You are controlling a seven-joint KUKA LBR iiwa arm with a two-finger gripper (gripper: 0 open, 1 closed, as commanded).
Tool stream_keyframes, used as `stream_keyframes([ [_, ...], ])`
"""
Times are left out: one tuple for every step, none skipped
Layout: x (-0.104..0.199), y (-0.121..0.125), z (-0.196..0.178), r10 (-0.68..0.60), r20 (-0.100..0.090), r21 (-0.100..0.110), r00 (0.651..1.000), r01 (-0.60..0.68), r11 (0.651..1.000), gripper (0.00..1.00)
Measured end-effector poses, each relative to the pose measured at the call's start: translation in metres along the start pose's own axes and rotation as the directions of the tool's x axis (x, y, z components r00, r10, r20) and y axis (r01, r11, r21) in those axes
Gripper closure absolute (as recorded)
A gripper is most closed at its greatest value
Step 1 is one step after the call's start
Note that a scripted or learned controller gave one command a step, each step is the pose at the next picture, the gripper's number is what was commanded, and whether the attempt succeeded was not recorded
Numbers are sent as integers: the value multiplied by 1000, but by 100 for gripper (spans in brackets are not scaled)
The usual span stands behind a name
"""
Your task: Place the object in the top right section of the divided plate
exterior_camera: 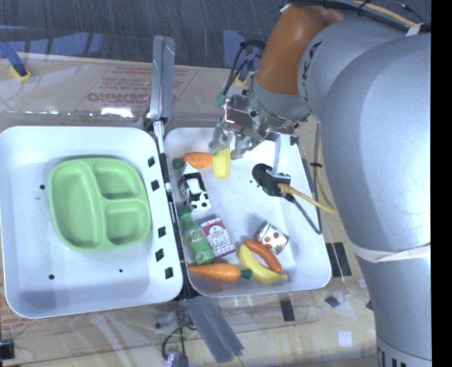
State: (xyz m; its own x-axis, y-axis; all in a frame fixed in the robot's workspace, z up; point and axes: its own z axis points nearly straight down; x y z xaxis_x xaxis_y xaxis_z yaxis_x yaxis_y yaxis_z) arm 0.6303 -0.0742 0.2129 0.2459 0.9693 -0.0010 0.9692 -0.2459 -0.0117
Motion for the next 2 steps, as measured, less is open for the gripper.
stream_keyframes([
  [41, -64, 26, 123, 1, -1, 992, -123, 992, 100],
  [80, -62, -16, 411, 0, -5, 911, -411, 911, 100],
])
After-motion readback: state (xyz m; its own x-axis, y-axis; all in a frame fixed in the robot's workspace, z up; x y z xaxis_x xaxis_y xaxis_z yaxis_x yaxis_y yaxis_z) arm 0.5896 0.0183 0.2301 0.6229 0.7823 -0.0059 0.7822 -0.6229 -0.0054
